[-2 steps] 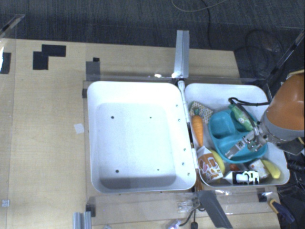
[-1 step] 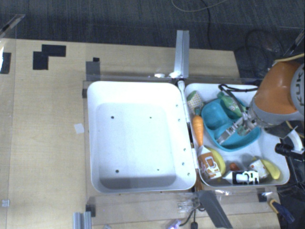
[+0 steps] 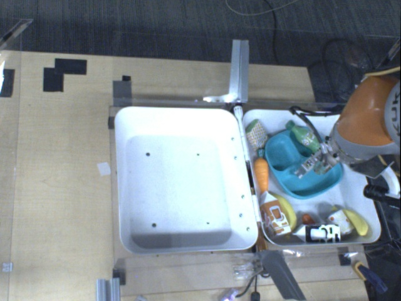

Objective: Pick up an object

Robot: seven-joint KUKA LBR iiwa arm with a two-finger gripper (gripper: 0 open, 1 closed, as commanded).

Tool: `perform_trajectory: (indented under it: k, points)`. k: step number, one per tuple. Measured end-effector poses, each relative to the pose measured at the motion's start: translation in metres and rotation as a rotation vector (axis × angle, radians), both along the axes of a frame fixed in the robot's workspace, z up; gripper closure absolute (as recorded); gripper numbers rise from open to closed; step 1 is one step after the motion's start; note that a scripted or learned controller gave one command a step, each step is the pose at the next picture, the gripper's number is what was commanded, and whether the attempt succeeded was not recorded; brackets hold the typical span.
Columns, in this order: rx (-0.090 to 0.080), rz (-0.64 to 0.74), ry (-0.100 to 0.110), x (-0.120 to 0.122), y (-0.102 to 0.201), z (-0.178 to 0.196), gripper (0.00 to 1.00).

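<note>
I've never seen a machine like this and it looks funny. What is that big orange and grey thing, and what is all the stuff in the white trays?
That orange and grey thing is a robot arm. It reaches in from the right side of the picture. At its tip is a gripper, a little metal hand with two fingers, meant for picking things up. Right now it is down over a blue bowl.

The camera sits above the bench and looks down at a slant on two white trays, called bins.

The right bin holds toys: the blue bowl, a carrot, two bananas, a green thing behind the bowl, and some small packets near the front edge.

The left bin is just white inside with a few tiny dots.

I can't see anything held in the gripper; it is too small and blurry to tell.
</note>
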State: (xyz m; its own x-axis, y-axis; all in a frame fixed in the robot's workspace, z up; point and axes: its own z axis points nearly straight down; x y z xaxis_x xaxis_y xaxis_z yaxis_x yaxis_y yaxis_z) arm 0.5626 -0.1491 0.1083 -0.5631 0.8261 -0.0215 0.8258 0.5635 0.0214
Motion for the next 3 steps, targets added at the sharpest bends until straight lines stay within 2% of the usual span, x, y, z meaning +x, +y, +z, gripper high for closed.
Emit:
perform_trajectory:
  k: [1,2,3]
  points:
    - [0.006,-0.163,0.02,0.001,-0.019,0.141,1.0]
    - [0.013,-0.469,0.008,-0.006,-0.007,-0.014,1.0]
    - [0.012,-0.487,0.022,-0.012,-0.057,0.01,1.0]
